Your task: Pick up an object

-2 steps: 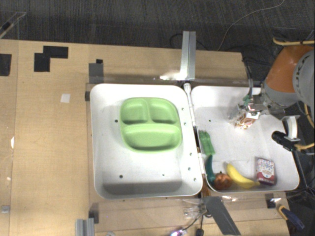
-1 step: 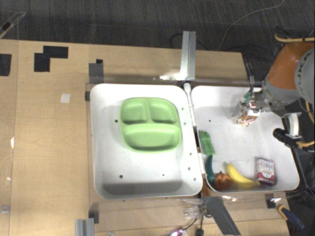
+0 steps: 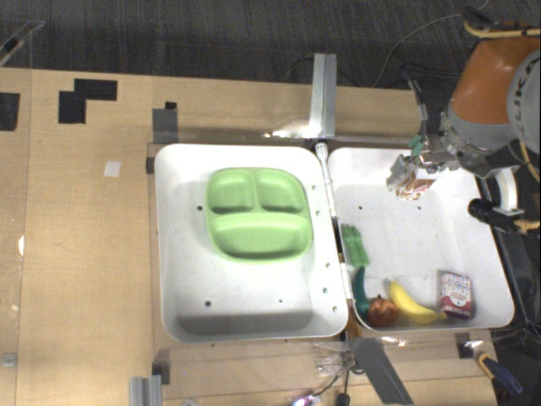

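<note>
Gripper (image 3: 412,181): up over the right bin's (image 3: 473,227) far side, fingers clamped on a small reddish-white object (image 3: 414,189).
Right bin, near edge: banana (image 3: 414,304), red apple (image 3: 383,311), small box (image 3: 456,293), green item (image 3: 353,246) by the divider.
Left bin (image 3: 182,252): green divided plate (image 3: 257,212), centred.

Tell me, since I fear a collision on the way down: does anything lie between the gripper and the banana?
Nothing visible does. The gripper is over the upper part of the right bin; bare white floor separates it from the banana near the bottom edge.
</note>
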